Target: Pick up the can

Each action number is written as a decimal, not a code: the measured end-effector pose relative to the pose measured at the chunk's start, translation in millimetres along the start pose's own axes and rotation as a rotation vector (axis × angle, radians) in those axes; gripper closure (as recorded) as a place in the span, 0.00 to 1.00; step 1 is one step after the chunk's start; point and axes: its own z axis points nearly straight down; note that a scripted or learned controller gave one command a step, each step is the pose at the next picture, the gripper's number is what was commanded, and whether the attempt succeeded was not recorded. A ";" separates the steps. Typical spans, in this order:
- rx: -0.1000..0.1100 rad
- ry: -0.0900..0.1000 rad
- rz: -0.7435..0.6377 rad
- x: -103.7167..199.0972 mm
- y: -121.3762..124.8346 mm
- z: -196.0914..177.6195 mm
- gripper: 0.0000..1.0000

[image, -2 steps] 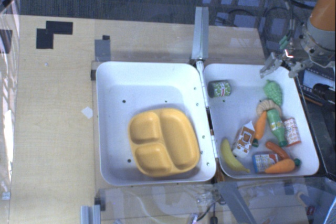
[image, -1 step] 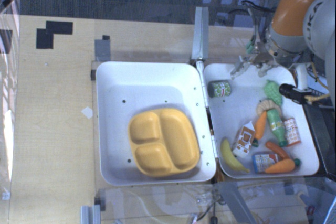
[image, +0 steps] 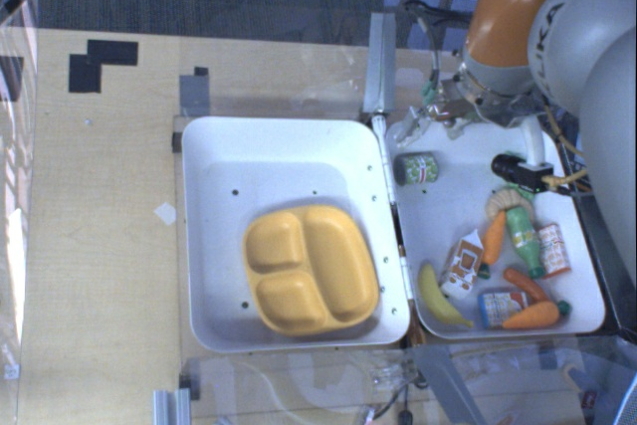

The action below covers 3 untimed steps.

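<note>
Camera view from above: the gripper (image: 431,114) hangs over the far corner of the right-hand bin (image: 450,206), close to the wall it shares with the left-hand bin (image: 221,214). It is carried by the grey arm (image: 587,45), which enters from the view's right with its orange band (image: 506,10) just behind the wrist. At this slant I cannot tell whether the gripper is wide or narrow, and nothing can be seen held in it.

The can (image: 418,167), with a green label, lies on its side on the bin floor just below the gripper in the view. It is close to the gripper but apart from it, and near the dividing wall.

Farther from the gripper, toward the near end of the same bin, the other things are crowded together. A banana (image: 439,295) lies along the left wall with a small brown-and-white carton (image: 463,263) beside it. To the right of these are a green bottle (image: 521,239), three carrots (image: 535,316) and a blue box (image: 494,306).

Well to the gripper's left, across the wall, a yellow divided plate (image: 311,266) sits in the left-hand bin. Both bins rest on the pale worktop (image: 100,214).
</note>
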 end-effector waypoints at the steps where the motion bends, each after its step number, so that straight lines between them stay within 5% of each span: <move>1: 0.000 -0.001 0.150 -12.5 -2.7 -37.9 0.00; 2: 0.000 -0.001 0.185 8.5 2.0 -86.7 0.00; 3: 0.004 0.000 0.173 83.9 17.5 2.1 0.00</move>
